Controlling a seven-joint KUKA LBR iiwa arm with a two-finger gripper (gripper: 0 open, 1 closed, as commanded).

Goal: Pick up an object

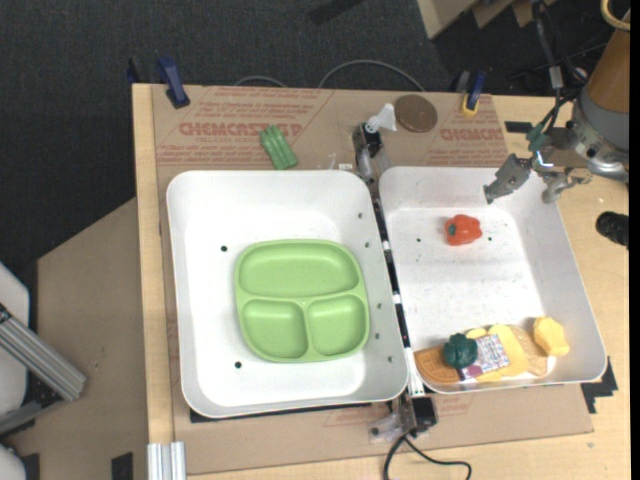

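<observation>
**Plastic sheen on matt cardboard**

The two white bins [190, 298] look like smooth moulded plastic with a soft gloss. The green divided tray [300, 298] is smooth plastic too, faintly shiny along its ridges. The red toy pepper [462, 230] has a glossy skin, and the yellow block [550, 336] a duller one. Under the bins lies brown printed cardboard [240, 118], matt and flat. The table [90, 298] looks like pale, smooth wood. The gripper [522, 182] shows grey metal, dully reflective.
</observation>
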